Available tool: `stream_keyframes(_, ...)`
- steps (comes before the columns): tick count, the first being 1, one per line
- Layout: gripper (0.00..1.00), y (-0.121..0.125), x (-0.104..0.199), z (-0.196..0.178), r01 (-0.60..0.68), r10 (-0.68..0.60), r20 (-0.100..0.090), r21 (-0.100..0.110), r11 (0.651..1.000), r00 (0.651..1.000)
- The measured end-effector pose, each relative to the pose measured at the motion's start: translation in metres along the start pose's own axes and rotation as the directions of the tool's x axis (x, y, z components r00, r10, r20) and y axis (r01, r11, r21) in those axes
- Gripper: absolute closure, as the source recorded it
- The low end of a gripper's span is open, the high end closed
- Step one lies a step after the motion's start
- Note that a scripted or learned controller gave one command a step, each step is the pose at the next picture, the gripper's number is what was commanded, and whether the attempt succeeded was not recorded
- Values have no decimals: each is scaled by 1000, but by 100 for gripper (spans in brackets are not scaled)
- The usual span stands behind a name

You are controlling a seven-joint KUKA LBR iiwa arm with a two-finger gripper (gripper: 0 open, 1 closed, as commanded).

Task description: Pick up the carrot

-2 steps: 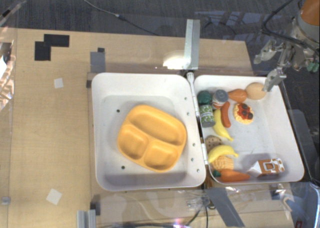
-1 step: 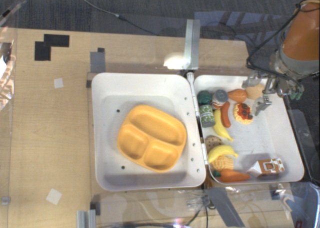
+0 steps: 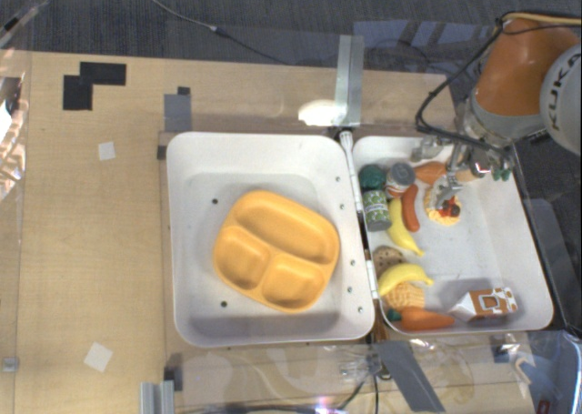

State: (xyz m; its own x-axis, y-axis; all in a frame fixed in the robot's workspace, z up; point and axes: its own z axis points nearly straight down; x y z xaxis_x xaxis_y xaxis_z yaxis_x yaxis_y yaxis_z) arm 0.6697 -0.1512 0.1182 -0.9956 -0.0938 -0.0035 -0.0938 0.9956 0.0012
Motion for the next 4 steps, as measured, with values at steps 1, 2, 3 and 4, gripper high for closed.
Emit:
stream_keyframes(1, 0, 35, 0, 28, -359, 359, -17, 10, 933, 933)
stream_keyframes(2, 100, 37, -6, 14, -353, 353, 11, 5, 936, 936)
stream_keyframes(3, 100, 73, 27, -32, -381, 381, 11, -1, 924, 924)
stream_keyframes(4, 100, 67, 31, -17, -431, 431, 34, -4, 902, 902)
